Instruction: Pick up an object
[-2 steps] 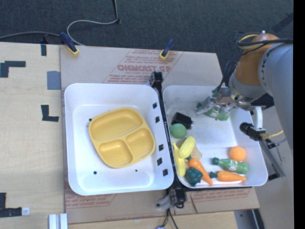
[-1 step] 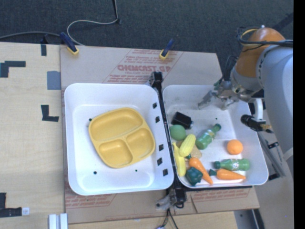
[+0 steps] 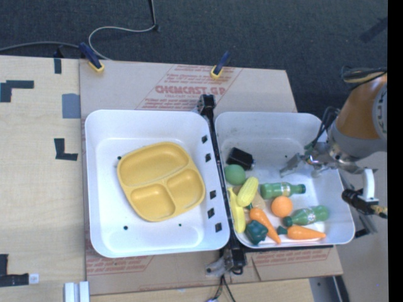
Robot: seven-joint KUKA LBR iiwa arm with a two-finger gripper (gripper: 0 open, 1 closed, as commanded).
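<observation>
cardboard-covered tabletop (image 3: 252,90), two bins; fingers (image 3: 296,163) look spread open, holding nothing, just above the green bottle (image 3: 283,189) in the right bin (image 3: 277,121); toys sit crowded, so they could snag a neighbour

Two white bins (image 3: 101,168) sit side by side, one holding a single yellow tray (image 3: 160,180). The other holds two carrots (image 3: 264,224), two green bottles (image 3: 281,189), one orange (image 3: 281,206), one corn cob (image 3: 247,191), one banana (image 3: 237,214), one green ball (image 3: 235,174) and one black block (image 3: 240,158).
</observation>
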